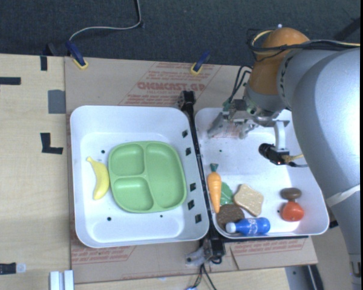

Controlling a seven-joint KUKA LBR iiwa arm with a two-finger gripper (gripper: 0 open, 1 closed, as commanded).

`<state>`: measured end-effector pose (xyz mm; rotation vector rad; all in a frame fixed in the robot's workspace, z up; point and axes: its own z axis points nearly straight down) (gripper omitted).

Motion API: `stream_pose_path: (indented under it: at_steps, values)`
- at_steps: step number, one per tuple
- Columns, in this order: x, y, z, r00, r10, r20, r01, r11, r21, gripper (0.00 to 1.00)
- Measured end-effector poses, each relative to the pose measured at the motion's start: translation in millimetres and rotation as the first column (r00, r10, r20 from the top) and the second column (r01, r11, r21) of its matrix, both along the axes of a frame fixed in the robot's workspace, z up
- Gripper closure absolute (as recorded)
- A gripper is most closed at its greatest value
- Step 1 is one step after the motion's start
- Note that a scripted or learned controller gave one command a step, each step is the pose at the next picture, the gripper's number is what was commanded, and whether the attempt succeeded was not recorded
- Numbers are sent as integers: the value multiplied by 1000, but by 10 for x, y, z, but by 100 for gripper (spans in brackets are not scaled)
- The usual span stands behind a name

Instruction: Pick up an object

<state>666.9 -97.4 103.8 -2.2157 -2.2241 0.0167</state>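
Camera view, my reading from the remote station. Two white bins sit side by side on the cardboard-covered bench: left bin (85, 162) and right bin (314, 213).

Left bin, two items. One green divided plate (148, 175) with three compartments lies near the middle. One yellow banana (99, 177) lies just beside the plate at its 9 o'clock, long axis running roughly 12 to 6, stem end toward 11 o'clock.

Right bin, seven items, all gathered in its near half. One orange carrot (214, 190) lies against the left wall, long axis 12 to 6, green top at 12 o'clock. One green piece (227, 193) shows partly from under the carrot at its 3 o'clock; I cannot tell what it is. One slice of toast (249, 199) lies tilted at 3 o'clock from the carrot. One dark brown round piece (230, 213) sits at 7 o'clock from the toast, touching it. One blue bottle (250, 226) lies on its side, long axis 9 to 3, white cap pointing to 9 o'clock. One small brown oval piece (291, 193) lies at the right, with one red tomato-like piece (292, 211) just at its 6 o'clock.

The gripper (236, 122) hangs over the far half of the right bin, well apart from all items. Its fingers look spread, and I see nothing between them.
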Motion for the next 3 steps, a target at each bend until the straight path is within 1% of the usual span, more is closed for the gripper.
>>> stream_pose_path:
  at_steps: [1,3]
  values:
    - [-4,13,-194,1000,-4,-1,4,1000,4,0]
    - [-3,10,-194,1000,-4,-1,4,1000,4,0]
